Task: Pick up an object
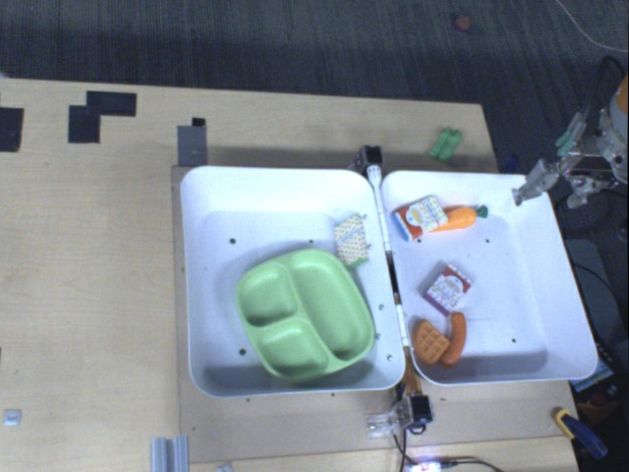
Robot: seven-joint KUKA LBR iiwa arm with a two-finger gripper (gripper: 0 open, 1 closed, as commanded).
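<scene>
The hand [546, 180] sits at the far right, just past the upper right corner of the right bin [550, 293], above the worktop [88, 293]. Its metal tips are small and blurred, so I cannot tell how it is set; nothing shows between them.

All the loose things lie to its left and lower in the view, apart from it. Nearest is a carrot [458, 218] at the top of the right bin, touching a small red and white box [420, 215] on its left. Near the middle lies a dark red packet [447, 288]. At the lower left corner, a waffle [429, 341] lies against a sausage [455, 337].

The left bin [211, 264] holds a green divided plate [305, 313], with a small patterned packet [351, 238] just above it by the right wall.
</scene>
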